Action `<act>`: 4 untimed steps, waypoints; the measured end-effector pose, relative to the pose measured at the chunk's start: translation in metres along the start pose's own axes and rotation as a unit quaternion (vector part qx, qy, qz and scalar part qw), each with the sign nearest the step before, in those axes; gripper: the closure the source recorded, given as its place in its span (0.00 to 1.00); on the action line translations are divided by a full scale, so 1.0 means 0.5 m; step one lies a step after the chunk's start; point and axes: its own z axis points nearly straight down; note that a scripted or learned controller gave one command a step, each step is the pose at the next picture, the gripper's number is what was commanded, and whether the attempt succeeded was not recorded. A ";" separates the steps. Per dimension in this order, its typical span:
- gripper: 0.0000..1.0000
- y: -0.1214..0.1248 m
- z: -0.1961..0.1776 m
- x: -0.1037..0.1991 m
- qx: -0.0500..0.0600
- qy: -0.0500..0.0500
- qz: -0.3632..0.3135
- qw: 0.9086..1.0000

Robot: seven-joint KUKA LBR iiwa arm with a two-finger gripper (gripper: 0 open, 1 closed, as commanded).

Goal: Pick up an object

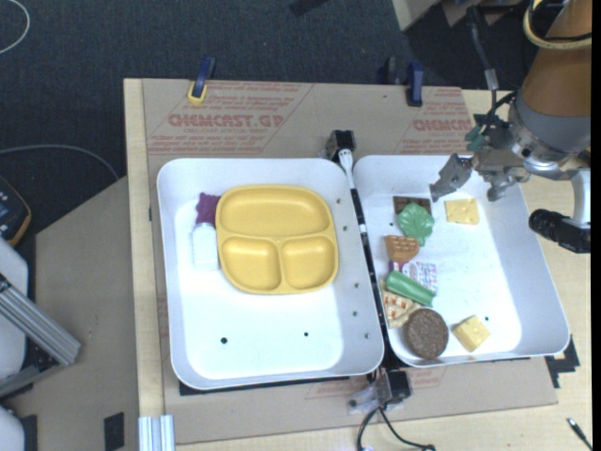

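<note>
My gripper [468, 190] hangs over the far part of the right bin [526, 280], open, with nothing between its fingers. A pale yellow cheese slice [461, 211] lies on the bin floor just below and between the fingertips. To its left lie a green leafy piece [414, 222] on a brown square [409, 203], an orange waffle piece [401, 247] and a green pickle [410, 287]. Toward the near rim sit a round brown patty [426, 333] and a yellow cheese cube [470, 332].
The left bin [188, 327] holds a yellow divided tray [277, 236], with a purple item [207, 207] and a white bottle [204, 245] against its left side. A black clamp [343, 145] sits where the bins meet. The arm's body [559, 83] stands at the upper right.
</note>
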 end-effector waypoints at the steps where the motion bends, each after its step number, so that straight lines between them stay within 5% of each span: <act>1: 0.00 0.004 -0.014 0.000 -0.006 -0.001 -0.001 1.000; 4: 0.00 0.010 0.323 0.025 -0.007 0.000 -0.001 1.000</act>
